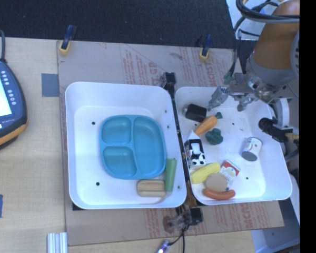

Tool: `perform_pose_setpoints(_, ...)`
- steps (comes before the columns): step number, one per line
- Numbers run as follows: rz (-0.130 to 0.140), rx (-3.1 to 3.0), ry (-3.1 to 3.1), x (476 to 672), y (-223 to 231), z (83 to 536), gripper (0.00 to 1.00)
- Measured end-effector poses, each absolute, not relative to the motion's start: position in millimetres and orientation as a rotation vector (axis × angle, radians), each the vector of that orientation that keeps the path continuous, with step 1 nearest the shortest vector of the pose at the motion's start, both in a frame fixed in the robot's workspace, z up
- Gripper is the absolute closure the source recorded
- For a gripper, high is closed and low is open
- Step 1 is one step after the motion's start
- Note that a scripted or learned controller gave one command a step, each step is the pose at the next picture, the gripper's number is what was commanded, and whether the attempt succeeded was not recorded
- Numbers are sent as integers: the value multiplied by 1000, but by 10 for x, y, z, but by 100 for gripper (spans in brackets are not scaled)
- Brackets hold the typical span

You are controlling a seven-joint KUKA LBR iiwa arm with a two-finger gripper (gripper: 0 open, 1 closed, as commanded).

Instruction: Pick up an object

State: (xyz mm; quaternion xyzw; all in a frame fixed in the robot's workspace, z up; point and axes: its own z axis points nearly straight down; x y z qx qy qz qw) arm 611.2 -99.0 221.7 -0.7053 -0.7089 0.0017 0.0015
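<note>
You have no object taken up: the pieces all lie in the right-hand shallow white plastic bin point(276, 186), which serves as the landmark here. Near its left wall sit a small black block point(196, 112), an orange carrot-shaped toy point(206, 124) and a dark green lumpy toy point(215, 137). Further down that wall is a black-and-white cow figure point(196, 152), then a yellow banana-like piece point(205, 172), a tan round cookie-shaped piece point(217, 182), a small red-and-white carton point(230, 170) and a red sausage toy point(218, 194) by the bin's near edge. A small grey-and-white can point(250, 148) lies toward its right side. The two-finger gripper point(230, 100) hovers over the bin's far end, fingers spread apart with nothing between them. Left of this bin, the second white bin point(81, 188) carries a blue divided plastic plate point(132, 146), a green stick point(170, 174) and a tan bread-roll toy point(150, 187)
</note>
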Motion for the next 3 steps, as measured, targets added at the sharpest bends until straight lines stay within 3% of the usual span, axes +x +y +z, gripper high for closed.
perform_pose_setpoints(1,9,-2213,-2225,6082,-1023,978,0)
perform_pose_setpoints(2,32,-2194,-2212,6509,-1043,903,0)
perform_pose_setpoints(3,7,-2212,-2226,5583,-1029,915,0)
